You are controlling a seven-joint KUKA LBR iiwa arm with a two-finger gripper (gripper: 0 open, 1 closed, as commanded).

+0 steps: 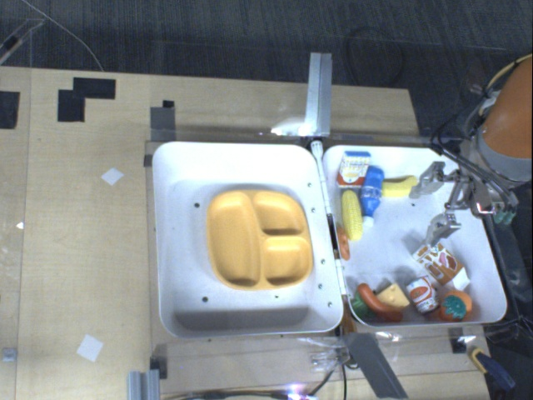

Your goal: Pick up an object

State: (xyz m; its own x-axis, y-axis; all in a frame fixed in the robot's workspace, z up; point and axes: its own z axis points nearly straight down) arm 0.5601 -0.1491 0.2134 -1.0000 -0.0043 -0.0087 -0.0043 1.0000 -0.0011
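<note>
Over the right bin's (500,294) far edge, gripper (441,202) spread, empty; best drop squarely over the carton (440,263) before pinching

Light wooden bench (75,248), seen from above at a slant, its far edge meeting dark carpet. Two shallow white bins rest directly on it, side by side and touching along a shared edge: the left bin (179,240) and the right bin (491,282). A vertical metal post (320,90) rises from the bench behind the junction of the bins. Black angular markers (83,97) lie flat near the far-left corner. Small pale square tags (112,175) are scattered on the bare wood left of the bins.
</note>
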